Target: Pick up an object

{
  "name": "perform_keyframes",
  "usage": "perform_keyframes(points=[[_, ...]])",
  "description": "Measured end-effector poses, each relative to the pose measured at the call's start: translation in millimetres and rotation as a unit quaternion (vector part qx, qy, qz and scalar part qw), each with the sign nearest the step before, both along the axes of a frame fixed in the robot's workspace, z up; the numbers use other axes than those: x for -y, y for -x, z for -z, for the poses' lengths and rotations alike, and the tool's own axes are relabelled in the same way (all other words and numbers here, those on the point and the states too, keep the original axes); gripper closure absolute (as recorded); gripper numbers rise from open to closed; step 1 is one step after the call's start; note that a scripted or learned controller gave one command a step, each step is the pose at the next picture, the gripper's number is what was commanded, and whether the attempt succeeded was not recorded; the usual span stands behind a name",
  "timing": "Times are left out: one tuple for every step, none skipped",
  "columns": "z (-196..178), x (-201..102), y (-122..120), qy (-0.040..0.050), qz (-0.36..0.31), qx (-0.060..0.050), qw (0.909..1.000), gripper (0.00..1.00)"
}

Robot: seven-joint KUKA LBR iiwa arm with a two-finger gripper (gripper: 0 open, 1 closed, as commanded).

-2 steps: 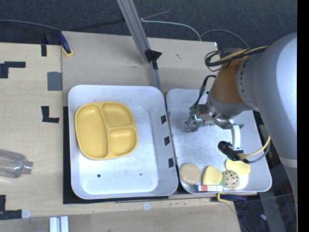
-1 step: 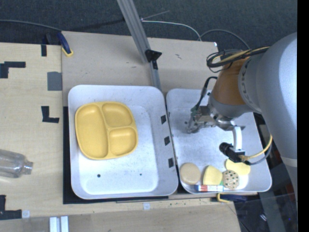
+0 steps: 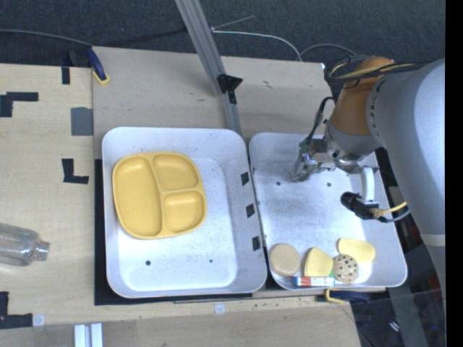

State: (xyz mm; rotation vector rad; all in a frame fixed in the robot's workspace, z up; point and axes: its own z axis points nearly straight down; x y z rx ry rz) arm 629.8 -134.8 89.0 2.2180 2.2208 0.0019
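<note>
Several small pale toy food pieces lie along the front edge of the right bin (image 3: pixel 289 201): a tan round one (image 3: pixel 284 259), a yellow wedge (image 3: pixel 317 263), a speckled cookie (image 3: pixel 346 268) and a yellow piece (image 3: pixel 356 250). A thin red and white stick (image 3: pixel 318 281) lies at the bin's front rim. My gripper (image 3: pixel 301 170) hangs low over the back of the right bin, well behind those pieces, with nothing visible between its fingers.
A yellow divided plate (image 3: pixel 158 193) rests in the left bin (image 3: pixel 173 266). A metal pole (image 3: pixel 206 45) slants in from the top to between the bins. A clear plastic bottle (image 3: pixel 20 245) lies on the bench at the far left.
</note>
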Motion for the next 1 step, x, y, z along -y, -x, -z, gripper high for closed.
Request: perform_keyframes(points=[[0.5,-44.1,-19.3,-0.0015,-0.002,-0.001,1.0,1.0]])
